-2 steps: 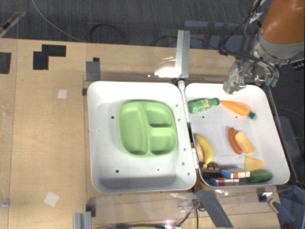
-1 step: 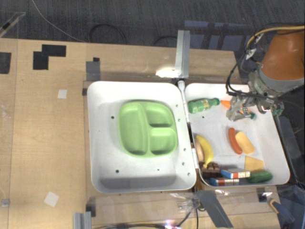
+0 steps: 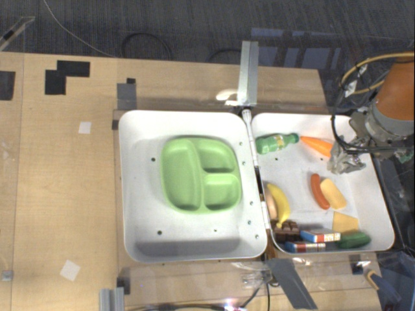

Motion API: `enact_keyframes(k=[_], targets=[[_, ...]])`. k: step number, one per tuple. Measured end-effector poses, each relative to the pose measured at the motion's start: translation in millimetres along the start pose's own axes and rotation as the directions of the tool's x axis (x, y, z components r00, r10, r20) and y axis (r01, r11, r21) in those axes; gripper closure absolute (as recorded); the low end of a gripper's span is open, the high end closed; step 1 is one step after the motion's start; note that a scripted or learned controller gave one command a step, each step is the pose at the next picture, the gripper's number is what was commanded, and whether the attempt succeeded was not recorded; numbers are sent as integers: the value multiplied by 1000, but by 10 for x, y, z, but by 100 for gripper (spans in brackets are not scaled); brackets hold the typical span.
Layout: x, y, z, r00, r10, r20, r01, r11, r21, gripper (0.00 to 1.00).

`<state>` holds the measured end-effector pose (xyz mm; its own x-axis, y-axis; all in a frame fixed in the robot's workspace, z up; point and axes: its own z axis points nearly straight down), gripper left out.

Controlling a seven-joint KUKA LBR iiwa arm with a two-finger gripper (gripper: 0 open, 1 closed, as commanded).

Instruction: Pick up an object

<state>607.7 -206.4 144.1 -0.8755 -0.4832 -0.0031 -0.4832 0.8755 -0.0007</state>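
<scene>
Wooden bench with 2 white bins: in the right bin (image 3: 382, 203), the gripper (image 3: 345, 164), finger state indiscernible, hangs near the far edge beside a carrot (image 3: 316, 145), likely light, rigid, smooth; grasp across its middle.

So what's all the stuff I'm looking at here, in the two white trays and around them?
White bins: 2, side by side on the wooden bench.
Divided plate: 1, light green, three compartments, middle of the left bin.
Bottle: 1, green with a white cap, lying at the top left of the right bin.
Carrot: 1, orange, right of the bottle.
Sausage: 1, red-orange, middle of the right bin.
Pale yellow piece: 1, touching the sausage's right side.
Banana: 1, yellow, along the right bin's left wall.
Yellow wedge: 1, lower right.
Small mixed items: a brown, red, blue and dark green heap along the bottom edge; count unclear.
Gripper: 1, grey metal, over the right bin beside the carrot.
</scene>
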Motion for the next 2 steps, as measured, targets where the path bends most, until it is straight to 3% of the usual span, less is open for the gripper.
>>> enact_keyframes(k=[1,2], targets=[[-800,201,-747,1000,5,11,-5,1000,5,100],[-315,-170,-94,975,-223,0,223,975,-1,100]])
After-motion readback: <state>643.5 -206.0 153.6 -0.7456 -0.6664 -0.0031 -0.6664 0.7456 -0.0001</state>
